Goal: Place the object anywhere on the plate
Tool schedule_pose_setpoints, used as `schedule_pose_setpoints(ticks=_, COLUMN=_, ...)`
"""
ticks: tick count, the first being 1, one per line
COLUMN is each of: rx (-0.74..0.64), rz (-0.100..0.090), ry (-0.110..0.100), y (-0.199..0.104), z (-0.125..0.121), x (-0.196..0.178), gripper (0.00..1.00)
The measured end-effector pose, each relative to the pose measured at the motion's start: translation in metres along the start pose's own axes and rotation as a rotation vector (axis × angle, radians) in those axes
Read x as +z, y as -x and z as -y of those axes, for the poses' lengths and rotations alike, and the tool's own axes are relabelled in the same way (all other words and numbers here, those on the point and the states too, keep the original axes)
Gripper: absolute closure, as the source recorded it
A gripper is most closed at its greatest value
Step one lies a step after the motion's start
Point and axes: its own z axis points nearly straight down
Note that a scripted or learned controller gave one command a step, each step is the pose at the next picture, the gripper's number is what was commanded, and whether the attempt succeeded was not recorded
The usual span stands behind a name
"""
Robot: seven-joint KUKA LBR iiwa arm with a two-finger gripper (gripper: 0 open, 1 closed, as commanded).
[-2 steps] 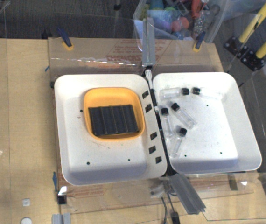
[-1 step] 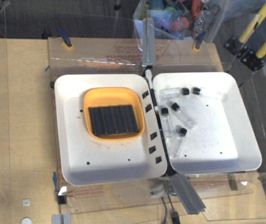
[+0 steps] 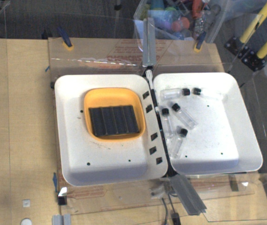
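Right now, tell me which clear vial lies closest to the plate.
The vial against the right bin's left wall, its black cap toward the orange plate; the other vials lie further right.

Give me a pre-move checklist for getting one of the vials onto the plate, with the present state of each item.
1. Plate location: the orange plate sits in the left bin. Ok.
2. Room on the plate: a black ribbed block covers most of its middle, leaving the rim and corners bare. Not ok for a centre drop.
3. Objects to pick: clear vials with black caps lie in the right bin. Ok.
4. Vial spacing: several lie clustered near the divider, touching or overlapping. Not ok for a clean grasp.
5. Isolated candidate: the top vial lies slightly apart. Cannot tell if graspable.
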Motion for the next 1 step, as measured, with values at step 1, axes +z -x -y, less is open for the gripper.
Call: schedule_pose_setpoints(ticks=1, rx=-0.241, rz=0.0, ry=-0.001, y=0.0033, z=0.0015, x=0.0005, gripper=1.0)
